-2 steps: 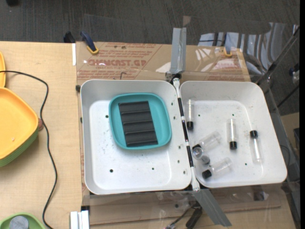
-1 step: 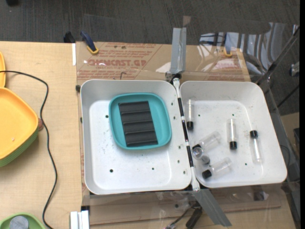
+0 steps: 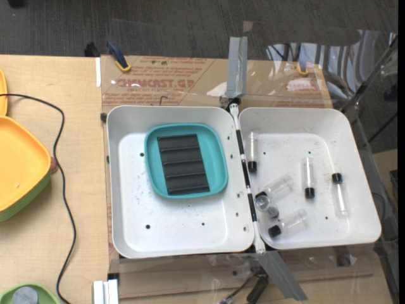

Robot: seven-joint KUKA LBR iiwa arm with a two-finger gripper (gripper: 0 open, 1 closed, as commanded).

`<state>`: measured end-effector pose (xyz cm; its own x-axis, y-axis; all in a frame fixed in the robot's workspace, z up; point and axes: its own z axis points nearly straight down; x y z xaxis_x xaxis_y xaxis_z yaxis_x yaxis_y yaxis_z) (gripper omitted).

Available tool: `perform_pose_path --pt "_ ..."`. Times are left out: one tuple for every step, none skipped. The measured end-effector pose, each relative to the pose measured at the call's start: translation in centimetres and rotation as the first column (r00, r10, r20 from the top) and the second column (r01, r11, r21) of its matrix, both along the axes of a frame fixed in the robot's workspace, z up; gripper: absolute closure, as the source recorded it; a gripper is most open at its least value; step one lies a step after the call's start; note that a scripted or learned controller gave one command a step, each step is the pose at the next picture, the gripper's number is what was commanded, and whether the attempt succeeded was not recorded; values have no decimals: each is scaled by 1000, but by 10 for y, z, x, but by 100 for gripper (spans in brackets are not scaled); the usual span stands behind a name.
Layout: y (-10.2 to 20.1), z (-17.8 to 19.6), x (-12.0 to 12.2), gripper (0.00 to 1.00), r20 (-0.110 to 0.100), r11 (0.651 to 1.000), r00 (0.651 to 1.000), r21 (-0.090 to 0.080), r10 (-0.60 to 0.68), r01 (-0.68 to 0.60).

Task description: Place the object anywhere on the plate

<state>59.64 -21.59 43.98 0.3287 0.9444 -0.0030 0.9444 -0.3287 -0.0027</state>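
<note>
We see the plate [image 3: 218, 170], teal with rounded corners, lying flat in the left bin [image 3: 126, 220], toward that bin's far side. A dark ribbed insert [image 3: 183, 164] covers the plate's middle, and we see nothing else on it.

The tubes, clear with black caps, all lie in the right bin [image 3: 354, 227], none touching the plate. One tube [image 3: 251, 151] lies along the wall beside the seam between the bins. Two more, [image 3: 309, 179] and [image 3: 339, 192], lie near the bin's right side, roughly parallel and apart from each other. Two [image 3: 278, 186] [image 3: 288, 223] lie tilted near the seam at the near side, close together; we cannot tell whether they touch.

On the wooden bench [image 3: 76, 170] left of the bins we see stacked yellow dishes [image 3: 19, 163] and a black cable [image 3: 63, 189]. Printed cardboard [image 3: 164, 81] lies behind the bins.
</note>
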Motion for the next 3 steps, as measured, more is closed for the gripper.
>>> perform_pose_path --pt "1 0 35 0 0 988 988 0 -154 154" --pt "3 -1 58 0 0 962 962 0 -275 275" --pt "3 1 63 0 1 910 910 0 -415 415"
